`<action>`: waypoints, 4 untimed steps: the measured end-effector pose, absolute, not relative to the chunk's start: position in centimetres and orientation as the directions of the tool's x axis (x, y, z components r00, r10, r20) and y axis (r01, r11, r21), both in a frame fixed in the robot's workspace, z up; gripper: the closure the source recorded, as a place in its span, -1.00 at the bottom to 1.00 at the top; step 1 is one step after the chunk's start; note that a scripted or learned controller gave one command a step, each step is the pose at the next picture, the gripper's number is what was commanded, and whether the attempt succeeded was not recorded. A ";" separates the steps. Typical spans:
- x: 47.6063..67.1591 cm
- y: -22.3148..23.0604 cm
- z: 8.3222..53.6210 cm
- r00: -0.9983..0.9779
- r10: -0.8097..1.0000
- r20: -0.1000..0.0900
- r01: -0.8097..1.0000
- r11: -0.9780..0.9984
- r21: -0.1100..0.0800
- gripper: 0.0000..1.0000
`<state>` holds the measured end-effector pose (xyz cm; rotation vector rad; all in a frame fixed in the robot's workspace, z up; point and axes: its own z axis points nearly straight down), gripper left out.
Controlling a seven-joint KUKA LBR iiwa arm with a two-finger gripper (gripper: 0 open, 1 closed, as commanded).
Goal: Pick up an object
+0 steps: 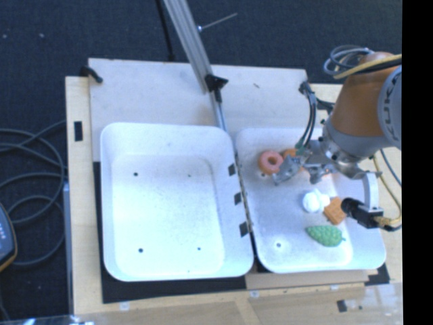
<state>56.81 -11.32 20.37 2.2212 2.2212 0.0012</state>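
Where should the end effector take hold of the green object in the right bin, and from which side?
Grip the green object across its narrow width, coming straight down from above. It lies flat and long, running left to right, with bare floor of the right bin on its near and left sides. The orange block sits close behind, so closing across the short axis probably avoids it.

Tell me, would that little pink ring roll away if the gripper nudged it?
Probably not far. The pink ring seems to lie flat on the right bin's floor, so a nudge would likely slide it rather than roll it. It looks small, so probably light and easily pushed. Its rounded shape may let it slip out of a pinch by the gripper beside it.
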 end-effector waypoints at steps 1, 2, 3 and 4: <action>56.8 -11.3 21.4 0.000 1.000 0.001 1.000 0.000 0.002 1.00; 54.3 -5.9 20.0 -0.003 1.000 0.001 1.000 0.003 0.000 1.00; 51.9 -4.1 27.6 -0.002 1.000 0.001 1.000 0.002 0.008 1.00; 49.7 -2.6 32.5 -0.001 1.000 0.001 1.000 0.001 0.006 1.00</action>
